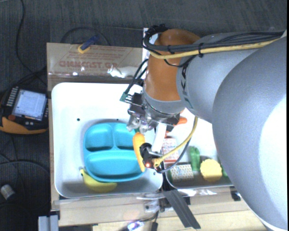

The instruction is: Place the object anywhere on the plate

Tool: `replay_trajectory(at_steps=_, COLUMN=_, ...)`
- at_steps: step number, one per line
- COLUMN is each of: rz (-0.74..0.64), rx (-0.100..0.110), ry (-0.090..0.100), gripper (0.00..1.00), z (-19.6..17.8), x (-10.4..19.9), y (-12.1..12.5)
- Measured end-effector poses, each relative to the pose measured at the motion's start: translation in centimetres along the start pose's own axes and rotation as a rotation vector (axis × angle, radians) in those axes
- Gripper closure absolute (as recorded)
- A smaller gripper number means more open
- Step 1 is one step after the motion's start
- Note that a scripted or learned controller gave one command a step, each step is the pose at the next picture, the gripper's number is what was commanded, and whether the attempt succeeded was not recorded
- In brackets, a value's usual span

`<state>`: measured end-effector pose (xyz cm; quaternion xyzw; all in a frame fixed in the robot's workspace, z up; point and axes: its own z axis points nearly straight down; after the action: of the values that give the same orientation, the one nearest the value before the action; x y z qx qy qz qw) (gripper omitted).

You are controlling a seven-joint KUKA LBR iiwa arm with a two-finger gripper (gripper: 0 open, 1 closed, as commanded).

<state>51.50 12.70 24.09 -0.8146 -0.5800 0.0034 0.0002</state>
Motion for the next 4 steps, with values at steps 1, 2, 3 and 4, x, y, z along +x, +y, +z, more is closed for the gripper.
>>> replay_trajectory(at_steps=1, rz=0.001, rx=-0.001, ry=0.0, gripper=0.0, z=0.0, x=0.0, y=0.0)
replay_trajectory(at_steps=2, rz=-0.001, rx=0.002, ry=-0.005, gripper=1.0, z=-0.8, x=0.0, y=0.0)
replay_trajectory(at_steps=3, rz=0.03, rx=-0.003, ry=0.0, gripper=1.0, z=-7.1, x=-2.5, y=-2.5)
replay_trajectory(at_steps=4, rz=0.067, rx=-0.003, ry=0.0, gripper=1.0, z=-7.6, x=2.8, y=-3.1)
